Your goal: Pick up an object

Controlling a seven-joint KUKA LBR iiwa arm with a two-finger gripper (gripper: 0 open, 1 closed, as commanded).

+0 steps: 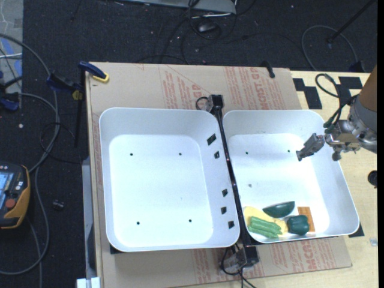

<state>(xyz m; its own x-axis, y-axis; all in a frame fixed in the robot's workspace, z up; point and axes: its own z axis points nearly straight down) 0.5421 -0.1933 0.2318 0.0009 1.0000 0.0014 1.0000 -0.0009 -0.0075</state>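
Observation:
Several small objects lie clustered in the near corner of the right bin (336,179): a light green ribbed piece (265,227), a yellow piece (254,212), a dark green half-round piece (279,209), a teal lump (298,224) and an orange-brown block (305,212). My gripper (315,144) hangs over the far right part of the right bin, reaching in from the right edge. It is well clear of the cluster, which lies toward the near side of it. Nothing shows in its grasp.
The left bin (114,179) sits beside the right one, separated by a black divider rail (225,161). Both rest on a cardboard sheet (168,83). Cables and a yellow-handled clamp (96,72) lie beyond the bench's far left corner.

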